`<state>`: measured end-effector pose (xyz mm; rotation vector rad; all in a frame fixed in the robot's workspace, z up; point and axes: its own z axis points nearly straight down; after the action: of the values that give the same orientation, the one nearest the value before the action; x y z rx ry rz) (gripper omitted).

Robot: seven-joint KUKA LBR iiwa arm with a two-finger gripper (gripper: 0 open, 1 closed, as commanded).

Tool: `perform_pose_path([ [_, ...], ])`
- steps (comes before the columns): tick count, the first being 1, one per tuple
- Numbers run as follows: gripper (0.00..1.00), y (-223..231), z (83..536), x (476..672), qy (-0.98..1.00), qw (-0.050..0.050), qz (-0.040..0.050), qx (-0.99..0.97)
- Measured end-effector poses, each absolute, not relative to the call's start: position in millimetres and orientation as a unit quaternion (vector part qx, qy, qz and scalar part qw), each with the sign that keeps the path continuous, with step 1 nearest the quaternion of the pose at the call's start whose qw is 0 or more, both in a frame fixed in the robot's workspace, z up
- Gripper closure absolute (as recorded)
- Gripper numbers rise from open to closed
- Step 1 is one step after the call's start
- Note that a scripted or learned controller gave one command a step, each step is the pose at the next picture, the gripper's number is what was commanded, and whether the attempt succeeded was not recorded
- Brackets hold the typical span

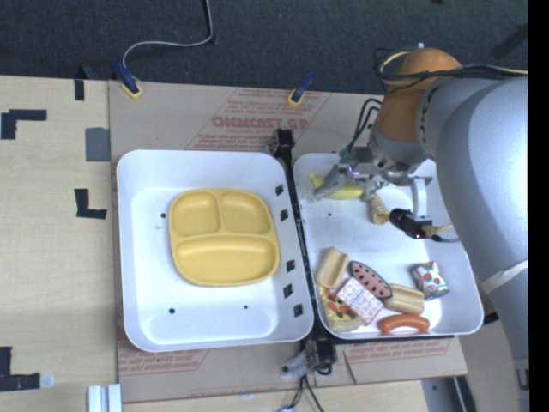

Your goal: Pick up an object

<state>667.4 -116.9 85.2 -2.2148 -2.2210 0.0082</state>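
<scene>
My gripper [336, 181] is low over the far left part of the right bin [455, 269]. It is right at a small yellow banana-like piece [346, 194], which lies on the bin floor under it. The view does not show whether the piece is held. A tan piece [378, 210] lies just right of the gripper. Toward the bin's front lie a bread roll [330, 267], a watermelon slice [371, 279], a pink checkered packet [356, 301], a tan bun [404, 299], an orange sausage [403, 323] and a small can [429, 279].
The left bin [141, 256] holds a yellow divided plate [225, 236]. A black ridge [290, 221] runs between the two bins. The grey arm [489, 170] covers the right bin's far right side. Blue and yellow clamps [127, 80] sit on the cardboard behind.
</scene>
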Motion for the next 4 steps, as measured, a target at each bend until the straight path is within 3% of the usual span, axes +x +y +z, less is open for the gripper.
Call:
perform_pose_path([
  [1,1.0,-118.1,92.2,663.7,-0.709,0.008,0.0095,-0.705],
  [2,0.0,-117.7,93.6,665.8,-0.709,0.004,0.0063,-0.705],
  [3,0.0,-108.9,85.3,665.7,-0.707,0.003,0.0068,-0.707],
  [4,1.0,-107.5,94.5,665.3,-0.708,0.005,0.0075,-0.706],
])
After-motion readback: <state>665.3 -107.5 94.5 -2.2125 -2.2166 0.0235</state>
